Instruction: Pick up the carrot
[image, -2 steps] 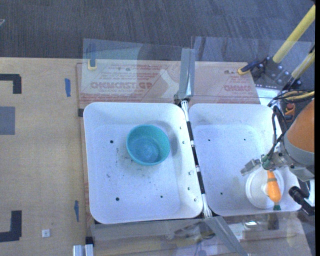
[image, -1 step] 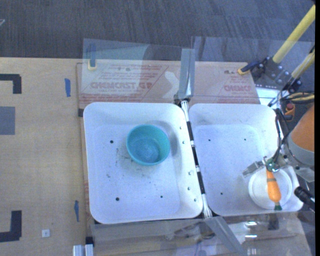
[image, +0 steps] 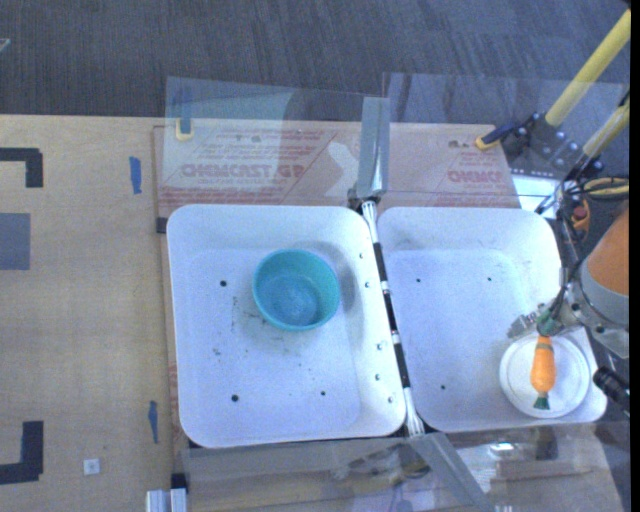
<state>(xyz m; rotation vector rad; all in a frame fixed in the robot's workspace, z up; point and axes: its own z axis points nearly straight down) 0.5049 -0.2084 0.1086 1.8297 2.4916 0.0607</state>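
Observation:
An orange carrot (image: 542, 370) with a green end pointing toward the front lies on a small white plate (image: 520, 385) in the front right corner of the right bin (image: 450, 300). My gripper (image: 540, 323) hangs just behind the carrot's orange end, close to it or touching it. The grey wrist and its orange band (image: 612, 262) reach in from the right edge and cover the bin's right rim.
A teal bowl (image: 295, 289) stands near the middle of the left bin (image: 210, 360). A ridge with screws (image: 385, 320) divides the two bins. Yellow-handled clamps (image: 585, 75) and cables sit behind the right bin.

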